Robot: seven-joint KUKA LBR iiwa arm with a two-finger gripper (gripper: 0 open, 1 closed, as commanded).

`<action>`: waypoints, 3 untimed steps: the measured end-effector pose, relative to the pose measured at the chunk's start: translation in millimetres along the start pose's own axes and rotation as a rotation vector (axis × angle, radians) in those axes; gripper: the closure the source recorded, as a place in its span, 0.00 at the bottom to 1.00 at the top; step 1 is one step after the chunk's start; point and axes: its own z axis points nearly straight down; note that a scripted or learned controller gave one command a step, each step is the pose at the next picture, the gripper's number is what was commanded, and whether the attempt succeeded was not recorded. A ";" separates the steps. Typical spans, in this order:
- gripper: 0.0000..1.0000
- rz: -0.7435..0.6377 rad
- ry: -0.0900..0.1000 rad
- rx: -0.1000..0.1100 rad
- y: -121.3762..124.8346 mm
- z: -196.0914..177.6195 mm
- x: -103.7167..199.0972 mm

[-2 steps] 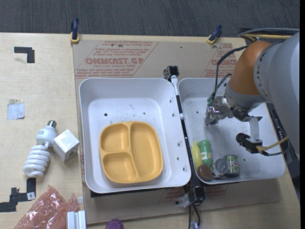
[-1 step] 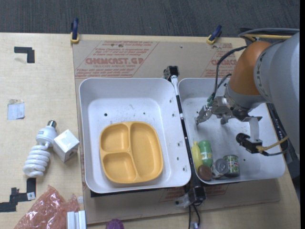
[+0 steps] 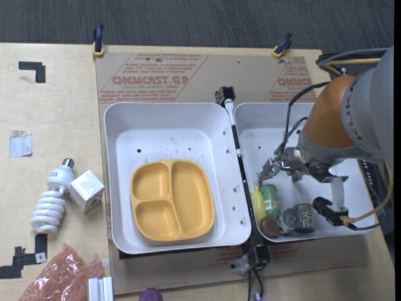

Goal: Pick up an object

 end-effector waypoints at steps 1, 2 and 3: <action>1.00 -0.002 -0.001 -0.001 0.8 -9.9 -0.4; 1.00 -0.001 -0.001 -0.002 -12.7 -0.3 -86.1; 1.00 -0.003 -0.001 -0.002 24.5 -0.6 -77.2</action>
